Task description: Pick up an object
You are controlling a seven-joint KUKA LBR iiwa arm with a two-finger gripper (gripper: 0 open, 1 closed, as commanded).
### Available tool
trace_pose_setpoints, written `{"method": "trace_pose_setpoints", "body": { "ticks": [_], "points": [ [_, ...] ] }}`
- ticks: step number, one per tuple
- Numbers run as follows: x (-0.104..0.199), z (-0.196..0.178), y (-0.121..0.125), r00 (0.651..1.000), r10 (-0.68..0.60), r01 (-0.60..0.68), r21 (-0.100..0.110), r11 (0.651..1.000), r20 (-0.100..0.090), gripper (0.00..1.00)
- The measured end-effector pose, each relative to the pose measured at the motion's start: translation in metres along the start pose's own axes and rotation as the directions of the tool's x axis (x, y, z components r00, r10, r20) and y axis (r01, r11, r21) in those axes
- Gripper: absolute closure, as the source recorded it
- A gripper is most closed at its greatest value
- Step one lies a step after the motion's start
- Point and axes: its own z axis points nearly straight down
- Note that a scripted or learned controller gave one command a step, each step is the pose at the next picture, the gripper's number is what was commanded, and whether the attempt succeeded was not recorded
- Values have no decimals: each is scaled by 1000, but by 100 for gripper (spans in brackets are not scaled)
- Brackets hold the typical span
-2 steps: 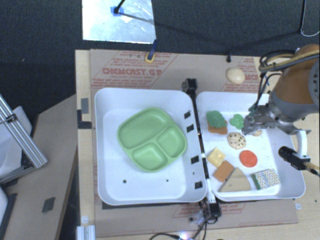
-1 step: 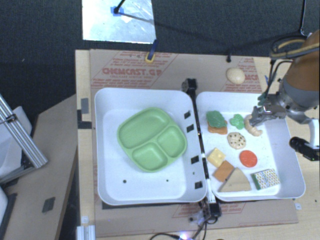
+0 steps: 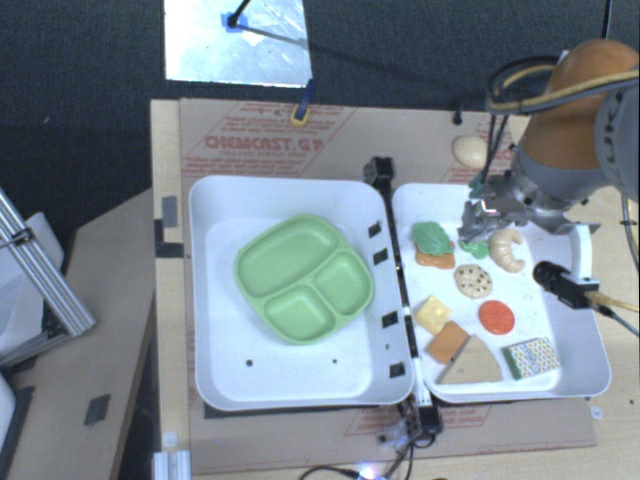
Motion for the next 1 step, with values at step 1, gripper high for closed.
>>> {"method": "trace_pose_setpoints", "body": {
  "ticks": [1],
  "points": [
    [49,9,20,1000,2,-2,1,1000,1,100]
  ]
}}
